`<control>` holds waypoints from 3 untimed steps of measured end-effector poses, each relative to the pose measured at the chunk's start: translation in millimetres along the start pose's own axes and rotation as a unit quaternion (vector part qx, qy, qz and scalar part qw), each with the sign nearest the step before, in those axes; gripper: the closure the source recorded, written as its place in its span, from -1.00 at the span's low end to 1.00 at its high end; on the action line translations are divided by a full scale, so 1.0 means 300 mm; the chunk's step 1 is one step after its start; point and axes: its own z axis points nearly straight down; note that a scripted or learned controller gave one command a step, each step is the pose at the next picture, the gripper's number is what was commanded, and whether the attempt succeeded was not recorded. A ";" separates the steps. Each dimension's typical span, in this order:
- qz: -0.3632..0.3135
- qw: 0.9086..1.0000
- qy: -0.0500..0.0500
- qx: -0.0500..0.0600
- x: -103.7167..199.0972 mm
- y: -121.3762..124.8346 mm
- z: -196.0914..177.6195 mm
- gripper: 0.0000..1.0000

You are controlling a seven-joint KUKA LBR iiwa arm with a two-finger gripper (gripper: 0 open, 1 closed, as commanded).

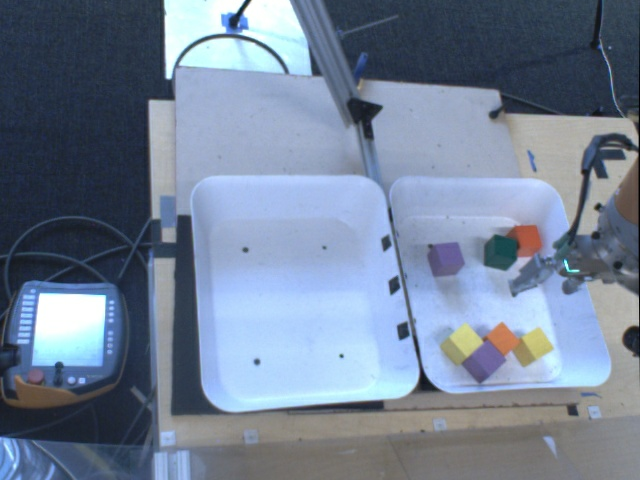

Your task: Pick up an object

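Observation:
The right bin [575, 313] holds several small cubes. At its back lie a purple cube [445, 258], a green cube [501, 251] and an orange cube [525, 238] touching the green one. Near the front sits a tight cluster: a yellow cube [462, 344], a purple cube [484, 361], an orange cube [503, 337] and another yellow cube [535, 345]. My gripper [528, 278] reaches in over the bin's right side. It hovers just in front of the green and orange cubes and behind the front cluster, with no cube seen in it.
The left bin [290, 288] stands beside the right one, with black clips [392, 286] along the shared rims. A slanted metal pole [330, 43] crosses the board behind the bins. A teach pendant [62, 343] and its cables lie off the bench at left.

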 end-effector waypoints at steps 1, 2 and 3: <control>0.000 1.000 0.000 -0.002 0.000 0.003 -0.005 -1.00; 0.001 1.000 0.000 0.001 0.010 0.005 0.202 -1.00; 0.001 1.000 0.000 0.001 0.015 -0.011 0.408 -1.00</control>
